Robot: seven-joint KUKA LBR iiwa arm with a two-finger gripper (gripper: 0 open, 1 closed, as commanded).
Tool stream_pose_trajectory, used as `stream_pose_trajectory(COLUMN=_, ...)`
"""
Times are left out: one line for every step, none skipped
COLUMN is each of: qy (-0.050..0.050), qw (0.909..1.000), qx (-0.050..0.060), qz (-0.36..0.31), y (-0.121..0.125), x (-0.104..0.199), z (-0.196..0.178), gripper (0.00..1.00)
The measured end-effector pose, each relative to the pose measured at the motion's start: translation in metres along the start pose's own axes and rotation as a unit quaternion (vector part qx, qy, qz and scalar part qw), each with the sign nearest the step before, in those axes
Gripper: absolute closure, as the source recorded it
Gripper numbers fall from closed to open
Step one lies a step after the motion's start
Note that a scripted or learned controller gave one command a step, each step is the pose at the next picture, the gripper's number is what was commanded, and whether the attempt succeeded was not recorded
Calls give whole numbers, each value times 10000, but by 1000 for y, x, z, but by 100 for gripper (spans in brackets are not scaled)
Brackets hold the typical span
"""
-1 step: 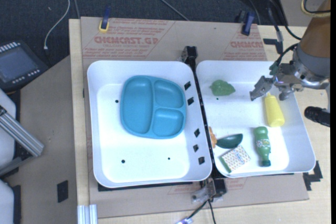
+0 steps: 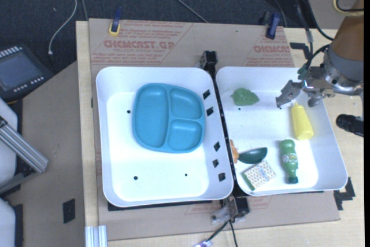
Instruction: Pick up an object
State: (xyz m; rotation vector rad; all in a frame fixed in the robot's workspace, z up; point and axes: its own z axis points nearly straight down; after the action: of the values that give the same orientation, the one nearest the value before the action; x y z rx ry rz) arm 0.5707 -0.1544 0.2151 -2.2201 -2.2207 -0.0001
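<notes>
While the gripper (image 2: 299, 96) hangs over the far part of the right bin (image 2: 329, 176), its two fingers stand spread apart with nothing between them. Just below it lies a yellow bottle-shaped object (image 2: 302, 122), apart from the fingertips. A crumpled green leafy piece (image 2: 245, 97) lies to the left, and a green bottle (image 2: 288, 161), a dark teal spoon-like scoop (image 2: 253, 155) and a small patterned packet (image 2: 258, 173) sit along the near side. A blue divided plate (image 2: 169, 118) rests in the left bin (image 2: 115, 170).
</notes>
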Motion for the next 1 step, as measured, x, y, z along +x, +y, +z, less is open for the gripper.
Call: stream_pose_trajectory(qy=6, qw=10000, qx=22, qz=3, y=-1, x=7, z=45, gripper=0)
